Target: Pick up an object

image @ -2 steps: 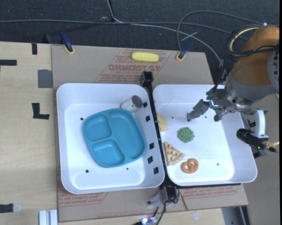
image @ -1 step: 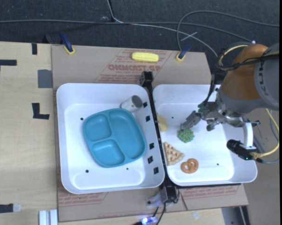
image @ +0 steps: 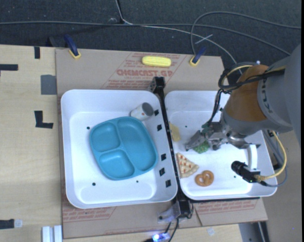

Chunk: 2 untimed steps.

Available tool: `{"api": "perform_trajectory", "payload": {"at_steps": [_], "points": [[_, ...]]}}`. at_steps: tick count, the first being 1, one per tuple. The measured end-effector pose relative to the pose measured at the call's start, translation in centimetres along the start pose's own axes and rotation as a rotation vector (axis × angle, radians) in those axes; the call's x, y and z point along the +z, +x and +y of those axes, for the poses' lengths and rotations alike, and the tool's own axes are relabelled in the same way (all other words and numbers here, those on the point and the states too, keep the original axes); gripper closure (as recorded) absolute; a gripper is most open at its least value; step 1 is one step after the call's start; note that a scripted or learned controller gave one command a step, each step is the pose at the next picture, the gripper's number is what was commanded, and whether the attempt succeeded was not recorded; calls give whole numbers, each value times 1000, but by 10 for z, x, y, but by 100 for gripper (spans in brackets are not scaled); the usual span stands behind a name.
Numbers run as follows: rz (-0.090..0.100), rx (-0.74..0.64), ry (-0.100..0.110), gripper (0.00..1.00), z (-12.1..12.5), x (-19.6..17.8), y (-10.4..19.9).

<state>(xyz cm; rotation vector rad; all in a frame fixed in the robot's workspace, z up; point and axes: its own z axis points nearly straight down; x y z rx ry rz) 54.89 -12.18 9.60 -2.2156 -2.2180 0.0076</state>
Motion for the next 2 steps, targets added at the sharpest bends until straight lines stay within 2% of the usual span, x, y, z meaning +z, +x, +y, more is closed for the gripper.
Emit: {"api": "perform_trajectory", "payload": {"at_steps": [1, 2], "points": [[0, -1, -5, 100, 1, -14, 0], [-3, 1, -12, 100, -1, -70, -9]]}}
